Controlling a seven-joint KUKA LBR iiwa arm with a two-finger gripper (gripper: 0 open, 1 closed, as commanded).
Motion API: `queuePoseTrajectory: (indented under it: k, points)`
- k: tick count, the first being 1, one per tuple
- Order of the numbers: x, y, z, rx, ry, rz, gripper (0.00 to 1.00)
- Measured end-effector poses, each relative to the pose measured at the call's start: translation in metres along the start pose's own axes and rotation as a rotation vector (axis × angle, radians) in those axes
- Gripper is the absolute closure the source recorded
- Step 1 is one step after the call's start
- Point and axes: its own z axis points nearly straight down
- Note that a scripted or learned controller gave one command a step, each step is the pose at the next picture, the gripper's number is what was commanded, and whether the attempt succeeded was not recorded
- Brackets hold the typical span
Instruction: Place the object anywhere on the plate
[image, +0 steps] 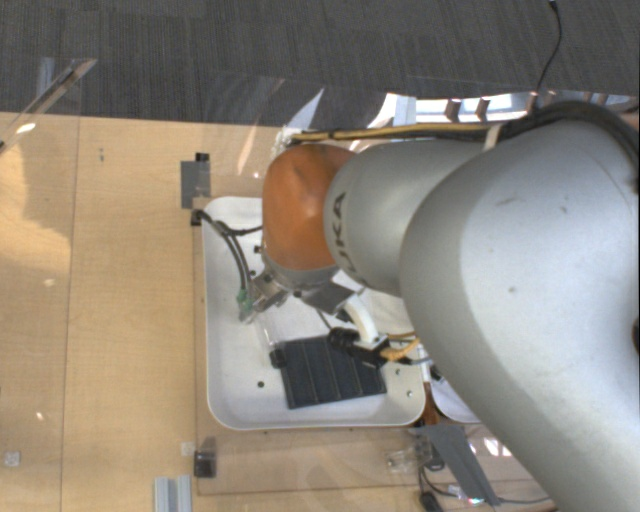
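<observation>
A dark grey ribbed rectangular slab (330, 372) lies flat on the floor of the left bin (225, 390), near its front right corner. My gripper (262, 315) hangs below the orange wrist band, over the middle of that bin, just beyond the slab's upper left corner. Nothing shows between the gripper and the slab that tells whether they touch. A curved white rim (455, 402), possibly the plate, peeks out under the arm in the right bin; most of it is hidden.
The big grey arm covers nearly all of the right bin and the back of the left one. Wooden bench surface lies to the left and in front. Small metal brackets (196, 182) stand at the left bin's corners.
</observation>
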Motion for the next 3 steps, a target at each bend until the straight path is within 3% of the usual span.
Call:
queuePoseTrajectory:
  k: [1, 2, 3]
  points:
    - [0.055, -0.047, -0.126, 0.006, 0.002, -0.07, 1.0]
    - [0.055, -0.047, -0.126, 0.007, 0.002, -0.068, 0.0]
    - [0.065, -0.057, -0.01, 0.006, 0.002, 0.106, 0.0]
